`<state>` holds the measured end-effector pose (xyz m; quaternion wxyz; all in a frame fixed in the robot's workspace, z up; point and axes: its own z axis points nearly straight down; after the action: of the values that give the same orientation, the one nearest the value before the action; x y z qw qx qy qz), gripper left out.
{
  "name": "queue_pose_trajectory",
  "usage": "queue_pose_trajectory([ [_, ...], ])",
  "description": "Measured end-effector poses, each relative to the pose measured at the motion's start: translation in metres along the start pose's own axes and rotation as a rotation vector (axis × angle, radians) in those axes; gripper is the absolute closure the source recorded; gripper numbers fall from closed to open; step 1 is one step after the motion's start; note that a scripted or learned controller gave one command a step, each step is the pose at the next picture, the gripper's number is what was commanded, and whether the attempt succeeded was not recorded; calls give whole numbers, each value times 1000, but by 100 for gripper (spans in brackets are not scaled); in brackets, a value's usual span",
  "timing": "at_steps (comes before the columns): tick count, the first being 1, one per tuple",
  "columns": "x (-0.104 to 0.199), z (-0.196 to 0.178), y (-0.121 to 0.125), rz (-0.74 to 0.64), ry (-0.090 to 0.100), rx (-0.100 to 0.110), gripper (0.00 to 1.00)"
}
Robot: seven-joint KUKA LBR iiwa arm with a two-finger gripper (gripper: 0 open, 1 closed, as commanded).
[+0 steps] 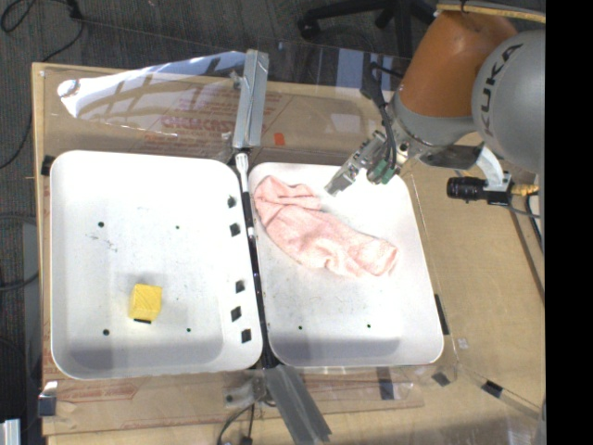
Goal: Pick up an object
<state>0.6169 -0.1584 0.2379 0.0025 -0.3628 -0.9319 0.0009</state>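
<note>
A crumpled pink cloth [320, 233] lies in the right bin [408, 332], stretching from its upper left toward the middle right. A small yellow block [145, 302] sits in the left bin [83, 211], near the lower middle. My gripper [339, 183] hangs over the upper part of the right bin, just above and right of the cloth's upper end. Nothing shows between its fingers.
A metal divider bar [248, 109] runs between the bins at the back, over a clear plastic sheet [148, 100]. The grey arm with its orange band [454, 58] reaches in from the upper right. Cables and a black fitting [477, 190] lie right of the right bin.
</note>
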Motion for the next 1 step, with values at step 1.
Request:
queue_pose_trajectory([
  [1, 0, -8, 1, -5, 2, 2, 100],
])
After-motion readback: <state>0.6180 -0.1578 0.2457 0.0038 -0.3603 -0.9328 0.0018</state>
